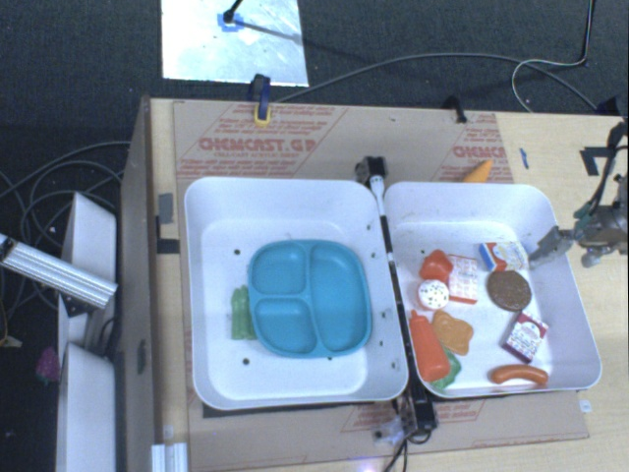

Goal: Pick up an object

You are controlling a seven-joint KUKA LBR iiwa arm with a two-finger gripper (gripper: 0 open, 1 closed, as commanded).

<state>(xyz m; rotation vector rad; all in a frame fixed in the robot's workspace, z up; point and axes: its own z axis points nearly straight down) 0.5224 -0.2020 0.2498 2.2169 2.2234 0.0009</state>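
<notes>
Camera view: grey two-finger gripper (546, 247), grip state impossible to tell, hovers at right white bin's (565, 303) right rim; bare floor at frame centre-right above round brown disc (510, 290).

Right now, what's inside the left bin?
The left bin holds a blue divided plate, with a green object at its left edge, part tucked beneath it. What the plate covers can't be seen.
</notes>
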